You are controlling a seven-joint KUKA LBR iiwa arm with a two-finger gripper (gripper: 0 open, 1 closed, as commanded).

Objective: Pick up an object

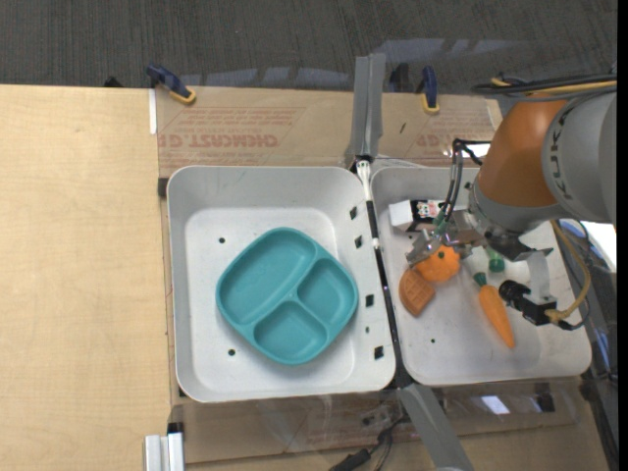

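Observation:
In the right bin (471, 361) my gripper (435, 243) reaches down from the orange-banded wrist, right over a small round orange fruit toy (443, 264). The fingertips sit at the toy's top edge, and I cannot make out their spread. A tan-orange wedge-shaped piece (417, 291) lies just below and left of the round toy, touching it. An orange carrot (496, 315) with a green top lies to the right, apart from the gripper.
The left bin (196, 263) holds a teal three-compartment plate (286, 295). A small white and black item (417, 210) lies at the back of the right bin. The arm's bulk and cables cover the right bin's far right side.

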